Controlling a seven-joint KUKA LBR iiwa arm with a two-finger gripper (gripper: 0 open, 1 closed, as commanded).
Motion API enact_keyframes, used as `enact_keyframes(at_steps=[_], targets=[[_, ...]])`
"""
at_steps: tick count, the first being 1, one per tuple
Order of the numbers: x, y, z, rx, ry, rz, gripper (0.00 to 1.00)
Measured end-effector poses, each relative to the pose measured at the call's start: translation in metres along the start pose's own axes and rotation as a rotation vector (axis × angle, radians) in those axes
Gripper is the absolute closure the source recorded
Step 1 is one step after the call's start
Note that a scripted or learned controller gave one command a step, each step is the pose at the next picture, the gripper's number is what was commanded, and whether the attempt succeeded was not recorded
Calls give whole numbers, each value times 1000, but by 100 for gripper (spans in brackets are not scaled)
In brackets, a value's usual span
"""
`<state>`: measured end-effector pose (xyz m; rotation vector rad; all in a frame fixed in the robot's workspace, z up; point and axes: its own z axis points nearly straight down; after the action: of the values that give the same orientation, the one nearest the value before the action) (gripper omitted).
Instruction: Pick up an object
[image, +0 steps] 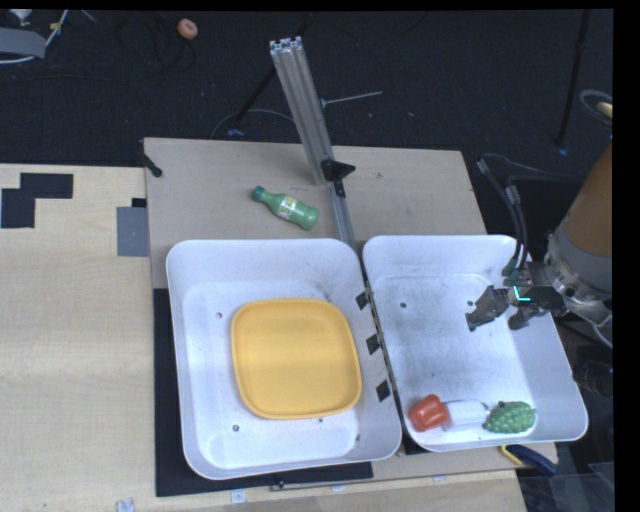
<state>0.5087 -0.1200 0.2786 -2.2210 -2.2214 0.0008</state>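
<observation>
Camera view: tool (497, 312) over rt bin (440, 255); pepper (428, 412), grapes (510, 417) near.

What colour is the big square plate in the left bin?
The plate is yellow-orange, plain with no pattern. It shows best in the camera view, lying flat in the left bin.

Two white bins (200, 262), one yellow plate (296, 357), one green bottle (285, 207), one red pepper (429, 412), one green bunch (510, 417)

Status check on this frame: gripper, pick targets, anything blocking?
Gripper over right bin, open, holding nothing. Red object, white object, green object along its near edge, untouched. Nothing in the way.
</observation>
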Motion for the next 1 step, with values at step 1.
enact_keyframes(at_steps=[1], targets=[[0, 0, 0, 0, 0, 0, 0]])
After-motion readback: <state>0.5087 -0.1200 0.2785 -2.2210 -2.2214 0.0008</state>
